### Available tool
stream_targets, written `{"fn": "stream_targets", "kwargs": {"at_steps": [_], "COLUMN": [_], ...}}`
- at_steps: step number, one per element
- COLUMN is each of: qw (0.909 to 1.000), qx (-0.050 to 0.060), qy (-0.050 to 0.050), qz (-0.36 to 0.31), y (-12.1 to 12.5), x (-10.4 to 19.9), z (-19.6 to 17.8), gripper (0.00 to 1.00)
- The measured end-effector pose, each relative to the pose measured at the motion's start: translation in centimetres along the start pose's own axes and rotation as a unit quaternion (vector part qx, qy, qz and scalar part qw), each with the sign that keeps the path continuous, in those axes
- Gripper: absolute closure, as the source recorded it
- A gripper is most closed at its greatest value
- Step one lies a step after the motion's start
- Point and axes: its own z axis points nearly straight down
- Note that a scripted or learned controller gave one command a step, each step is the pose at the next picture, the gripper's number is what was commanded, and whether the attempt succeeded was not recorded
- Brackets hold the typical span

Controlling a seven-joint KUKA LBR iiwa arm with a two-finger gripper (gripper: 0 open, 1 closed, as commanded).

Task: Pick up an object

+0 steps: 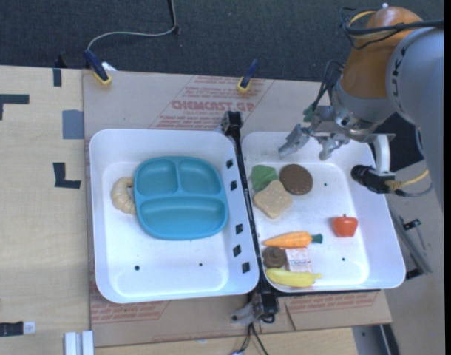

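Note:
My gripper [309, 147] hangs open over the far edge of the right bin [373, 268], with nothing between its fingers. Just below it in the bin lie a brown round patty [296, 179], a green leaf piece [263, 176] and a tan bread slice [273, 199]. Further toward the front are a red tomato [344, 226], an orange carrot [288, 239], a small dark round piece [273, 257], a white packet with red print [298, 258] and a yellow banana [292, 277].
The left bin [114, 272] holds a blue divided plate [181, 197] and a beige ring-shaped pastry [123, 195] at its left. A black divider [239, 191] runs between the bins. Yellow clamps [99, 69] hold the cardboard at the back.

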Motion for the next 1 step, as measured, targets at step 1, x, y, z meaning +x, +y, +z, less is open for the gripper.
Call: {"fn": "stream_targets", "kwargs": {"at_steps": [1], "qw": [1.0], "qx": [0.001], "qy": [0.0], "qz": [0.0], "y": [-0.11], "x": [-1.11], "z": [9.34], "gripper": [0.0]}}
